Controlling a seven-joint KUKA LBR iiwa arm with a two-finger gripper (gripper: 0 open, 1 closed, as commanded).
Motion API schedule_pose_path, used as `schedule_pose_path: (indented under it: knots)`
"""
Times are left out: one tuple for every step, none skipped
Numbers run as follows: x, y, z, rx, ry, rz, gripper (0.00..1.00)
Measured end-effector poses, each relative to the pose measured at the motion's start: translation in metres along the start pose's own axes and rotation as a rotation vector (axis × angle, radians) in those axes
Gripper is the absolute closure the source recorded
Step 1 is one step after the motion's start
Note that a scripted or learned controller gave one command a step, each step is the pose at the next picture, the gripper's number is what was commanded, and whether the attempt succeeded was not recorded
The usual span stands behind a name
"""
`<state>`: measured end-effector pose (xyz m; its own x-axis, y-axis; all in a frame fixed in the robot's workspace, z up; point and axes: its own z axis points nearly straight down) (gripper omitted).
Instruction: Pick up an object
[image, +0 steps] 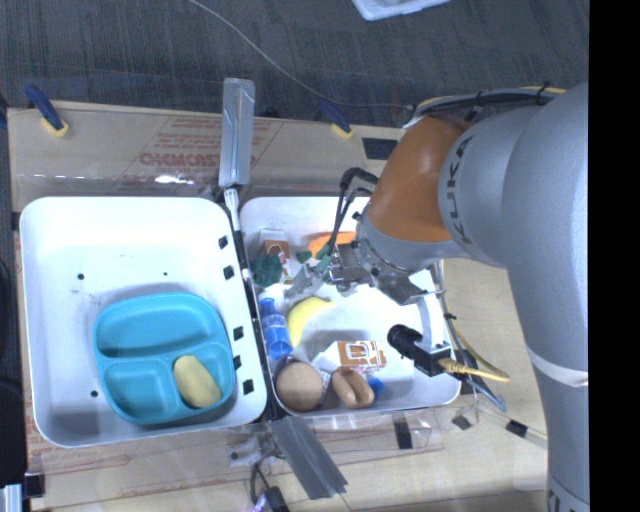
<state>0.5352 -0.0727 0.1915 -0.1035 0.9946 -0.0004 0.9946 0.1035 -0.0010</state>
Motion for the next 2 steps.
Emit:
schedule_pose_path:
  knots:
    - [0.000, 0.000, 0.000, 0.000, 0.000, 0.000, 0.00]
    - [-0.047, 0.010, 0.100, 0.001, 0.000, -0.062, 0.00]
